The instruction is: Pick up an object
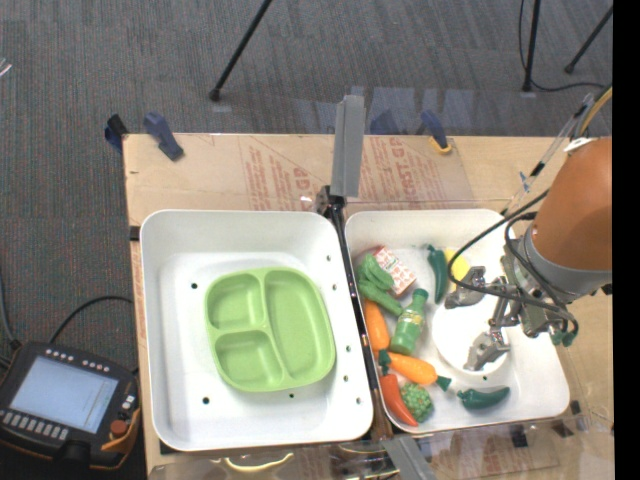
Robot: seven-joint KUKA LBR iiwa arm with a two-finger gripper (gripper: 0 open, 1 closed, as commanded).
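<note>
The right bin [520,230] holds several toy foods. A green bottle [408,323], two orange carrots [374,326] [412,368], a red pepper [392,394] and a green bumpy piece [418,403] lie along its left side. A red and white box [398,268], green leaves [374,282], a dark green chili [437,268] and a yellow piece [460,266] lie toward the back. My gripper [487,349] hangs open over a white bowl [455,353] in the right half, with nothing between its fingers. A dark green pepper [484,398] lies just in front of it.
The left bin [165,268] holds a green divided plate [270,326]. A grey post [348,153] stands behind the seam between the bins. A black pendant with a screen [65,398] lies at the bench's front left. Cables run from my wrist across the right bin.
</note>
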